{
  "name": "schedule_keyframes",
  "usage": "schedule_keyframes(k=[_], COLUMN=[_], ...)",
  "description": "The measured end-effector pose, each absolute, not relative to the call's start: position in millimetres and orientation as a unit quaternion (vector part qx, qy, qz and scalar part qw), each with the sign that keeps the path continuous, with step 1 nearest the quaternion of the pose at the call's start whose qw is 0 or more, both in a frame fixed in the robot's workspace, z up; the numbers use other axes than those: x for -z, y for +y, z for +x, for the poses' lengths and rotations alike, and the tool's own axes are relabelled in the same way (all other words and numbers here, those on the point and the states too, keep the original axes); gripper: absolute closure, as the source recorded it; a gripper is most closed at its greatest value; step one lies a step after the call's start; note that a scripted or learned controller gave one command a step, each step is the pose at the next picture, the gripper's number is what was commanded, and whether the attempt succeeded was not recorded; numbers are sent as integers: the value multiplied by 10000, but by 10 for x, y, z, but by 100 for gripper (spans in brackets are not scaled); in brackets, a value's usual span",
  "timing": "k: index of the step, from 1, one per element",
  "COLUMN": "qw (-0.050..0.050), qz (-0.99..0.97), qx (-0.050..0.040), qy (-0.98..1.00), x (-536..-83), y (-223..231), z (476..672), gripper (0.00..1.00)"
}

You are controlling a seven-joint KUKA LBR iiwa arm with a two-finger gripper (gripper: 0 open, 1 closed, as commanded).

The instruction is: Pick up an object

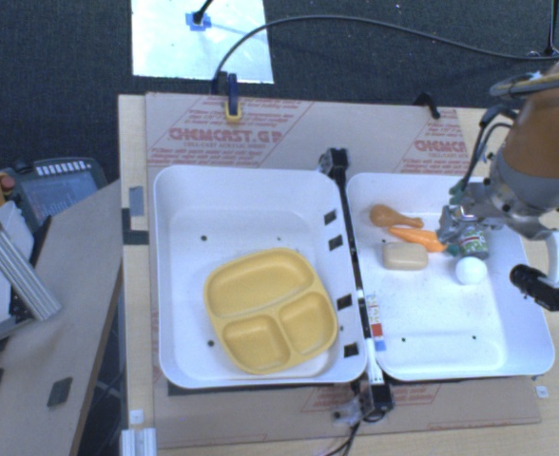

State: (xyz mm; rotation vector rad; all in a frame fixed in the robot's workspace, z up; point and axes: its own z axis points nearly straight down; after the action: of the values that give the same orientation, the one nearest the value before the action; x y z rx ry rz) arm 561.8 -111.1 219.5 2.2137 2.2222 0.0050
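Note:
The right bin [451,350] holds several small objects near its far side. A tan drumstick-shaped piece [394,217] lies at the back, with an orange carrot-like piece [420,238] just in front of it. A beige block [405,256] sits below them, and a white ball [470,271] rests to its right. My gripper [458,224] hangs low over the bin's back right part. It is directly above a small green patterned object [472,246], which it partly hides. I cannot tell if it touches that object.
The left bin [194,207] carries a yellow divided tray [268,309]. A black divider strip [348,255] runs between the bins. The grey and orange arm [546,150] covers the right bin's back right corner. A black fitting [541,288] juts over its right rim.

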Motion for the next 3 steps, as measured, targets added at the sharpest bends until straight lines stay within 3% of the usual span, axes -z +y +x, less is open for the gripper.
schedule_keyframes(k=[2, 3], qw=[-5, 0], qz=[7035, 7032], qx=[-12, -18], qy=[7106, 7110], x=[-2051, -2188], y=[-73, 509], z=[5641, 5720], gripper=[100, 100])
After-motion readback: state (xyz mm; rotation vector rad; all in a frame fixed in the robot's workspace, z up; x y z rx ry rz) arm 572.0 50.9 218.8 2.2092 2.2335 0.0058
